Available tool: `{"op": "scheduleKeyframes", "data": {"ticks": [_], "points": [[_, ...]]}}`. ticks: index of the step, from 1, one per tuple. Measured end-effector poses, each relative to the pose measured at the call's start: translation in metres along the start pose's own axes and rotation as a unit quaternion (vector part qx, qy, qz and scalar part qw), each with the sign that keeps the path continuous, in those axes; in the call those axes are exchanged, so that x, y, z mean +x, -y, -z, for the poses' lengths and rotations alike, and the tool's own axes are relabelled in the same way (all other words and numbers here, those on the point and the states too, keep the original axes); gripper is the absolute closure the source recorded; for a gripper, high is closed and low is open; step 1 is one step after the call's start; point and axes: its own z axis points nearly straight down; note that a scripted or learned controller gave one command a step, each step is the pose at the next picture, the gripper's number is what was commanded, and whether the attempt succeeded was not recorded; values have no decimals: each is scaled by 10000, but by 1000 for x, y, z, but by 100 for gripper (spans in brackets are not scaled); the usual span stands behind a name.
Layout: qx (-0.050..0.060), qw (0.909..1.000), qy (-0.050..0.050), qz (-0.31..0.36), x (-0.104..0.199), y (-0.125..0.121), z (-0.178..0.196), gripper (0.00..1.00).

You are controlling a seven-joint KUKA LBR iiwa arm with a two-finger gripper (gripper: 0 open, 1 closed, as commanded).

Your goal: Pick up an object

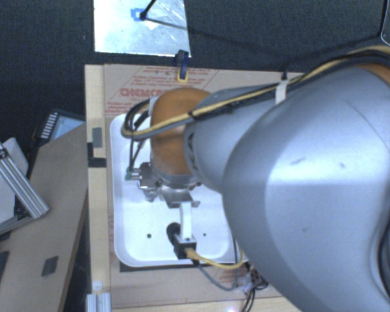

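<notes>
Currently, the arm [312,174] enters from the right and covers most of the right half of the view. Its orange band [172,125] stands over the far part of the bin [133,249]. The gripper [171,197] hangs directly below the band, pointing down over the middle of the bin. It is seen from above and behind, so it cannot be told whether it is spread or closed, or whether it holds anything.

The bin is white and shallow, with rounded corners. Its exposed floor, left of and in front of the gripper, is plain white with two small dark marks [149,236]. The arm hides the rest of the floor. The position of the object therefore cannot be told.

Cables [133,125] loop out to the left of the band, and one runs back along the top of the arm.

The bin rests on a board [162,83] with red print, which shows beyond the bin's far edge. A blue clip [181,58] sits at the far edge of the board. Beyond the clip, a shiny sheet [140,18] lies on dark cloth.

To the left of the board lies a tan panel [55,200]. A metal rail [16,177] runs at a slant across the panel's left side.
</notes>
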Motion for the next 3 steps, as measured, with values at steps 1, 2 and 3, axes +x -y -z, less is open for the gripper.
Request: {"op": "scheduleKeyframes", "data": {"ticks": [1,2,3], "points": [[-5,10000,3,3,0,-13,13,100],[-6,10000,1,5,0,-25,20,100],[-81,10000,-25,-10,-40,-17,211,100]]}}
